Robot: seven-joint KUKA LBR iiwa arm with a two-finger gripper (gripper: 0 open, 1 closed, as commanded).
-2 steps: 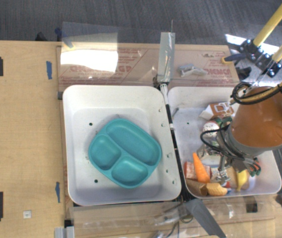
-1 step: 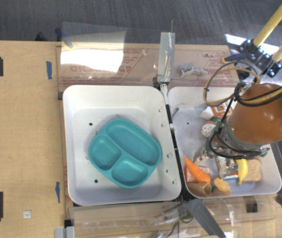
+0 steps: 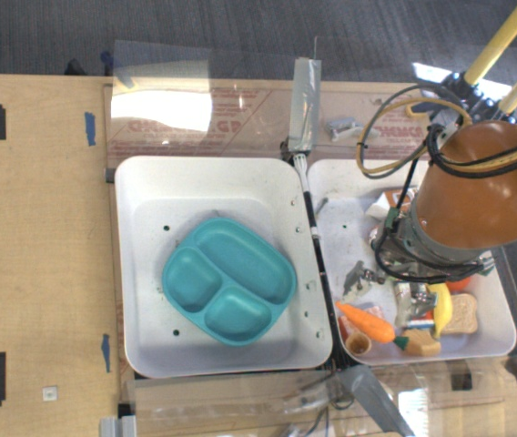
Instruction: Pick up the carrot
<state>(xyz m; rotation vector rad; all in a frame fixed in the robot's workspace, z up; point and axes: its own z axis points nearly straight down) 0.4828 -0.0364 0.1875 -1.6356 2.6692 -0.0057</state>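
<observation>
My claw (image 3: pixel 415 306) hangs low in the right bin (image 3: pixel 506 335), tucked under my own orange band (image 3: pixel 477 188), and I cannot tell from here whether it is released or clenched. It sits over the clutter near the bin's front edge, pointing straight down.

The one carrot (image 3: pixel 368 322) lies just to the claw's left, on the bin floor near the front left corner, its thick end toward the claw and its tip pointing up-left toward the divider between the bins. It looks close beside my claw; I cannot make out whether they touch.

Around it I count one small brown cup-like piece (image 3: pixel 358 343) just in front of the carrot, one yellow banana-like piece (image 3: pixel 441 306) on the claw's right, one tan slice of bread (image 3: pixel 461 315) beside that, and one tan block with a green end (image 3: pixel 417 342) at the front edge. One red-and-white item (image 3: pixel 390 204) peeks out farther back, partly hidden by my wrist.

There are two white bins. The left bin (image 3: pixel 140 244) carries one teal divided plate (image 3: pixel 229 279) with three compartments, set at a slant.

My arm comes in from the upper right, the wrist vertical, with yellow and black cables (image 3: pixel 395 130) looping off behind it.
</observation>
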